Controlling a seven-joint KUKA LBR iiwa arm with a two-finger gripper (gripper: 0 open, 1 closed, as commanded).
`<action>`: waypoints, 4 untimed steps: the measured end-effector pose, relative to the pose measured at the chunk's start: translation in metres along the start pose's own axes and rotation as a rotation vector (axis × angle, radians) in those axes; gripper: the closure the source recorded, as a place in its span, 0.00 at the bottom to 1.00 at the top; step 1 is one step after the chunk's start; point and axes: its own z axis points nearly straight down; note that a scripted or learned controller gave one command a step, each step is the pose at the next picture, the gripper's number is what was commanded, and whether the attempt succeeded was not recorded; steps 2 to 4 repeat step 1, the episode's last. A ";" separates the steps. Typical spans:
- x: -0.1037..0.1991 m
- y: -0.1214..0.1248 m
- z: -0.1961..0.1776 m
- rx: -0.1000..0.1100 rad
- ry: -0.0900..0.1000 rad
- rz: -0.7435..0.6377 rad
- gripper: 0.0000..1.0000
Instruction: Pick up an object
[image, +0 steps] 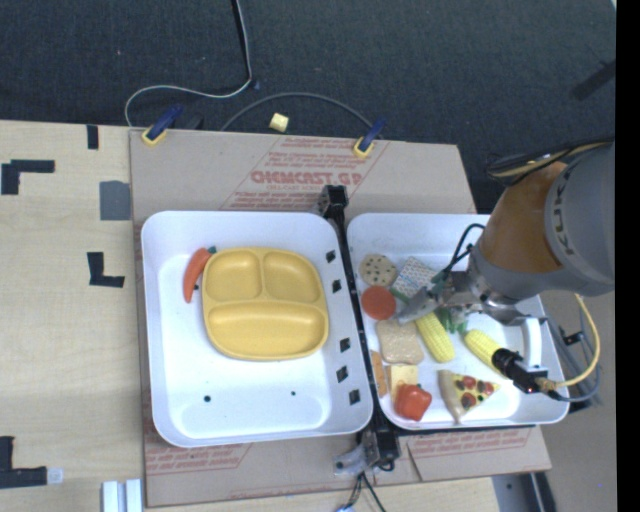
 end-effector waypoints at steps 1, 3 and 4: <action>-0.002 0.000 -0.008 0.001 -0.004 0.001 1.00; -0.002 0.000 -0.008 0.001 -0.004 0.001 1.00; -0.002 0.000 -0.008 0.001 -0.004 0.001 1.00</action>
